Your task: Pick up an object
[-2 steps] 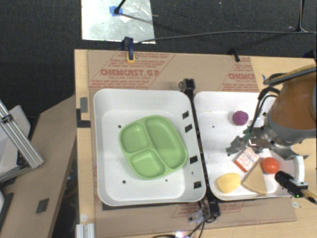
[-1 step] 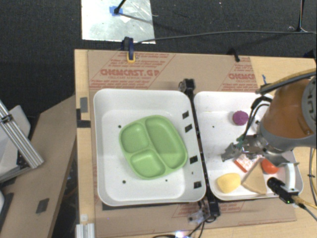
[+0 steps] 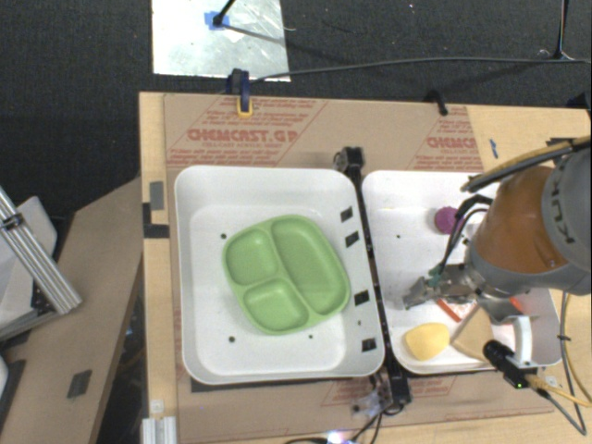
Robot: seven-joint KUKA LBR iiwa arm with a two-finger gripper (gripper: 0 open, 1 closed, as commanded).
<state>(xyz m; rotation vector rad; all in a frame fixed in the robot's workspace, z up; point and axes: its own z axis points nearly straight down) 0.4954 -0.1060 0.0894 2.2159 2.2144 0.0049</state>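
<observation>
Two bins sat side by side as the gripper [image 3: 427, 289], its grasp impossible to judge, hovered above the yellow object [image 3: 426, 341]; a centred, vertical descent looked wisest.

Under my reach the bench [image 3: 305, 118] is covered by a brown sheet printed with red lettering, and a blue and yellow clamp [image 3: 240, 92] grips its far edge. Beyond that clamp a shiny silver sheet [image 3: 218, 24] lies on the dark floor with a bit of blue tape [image 3: 217, 20] on it. Off to my view's left stands a slanted metal rail [image 3: 35, 259] beside a tan side surface [image 3: 97, 276].
</observation>
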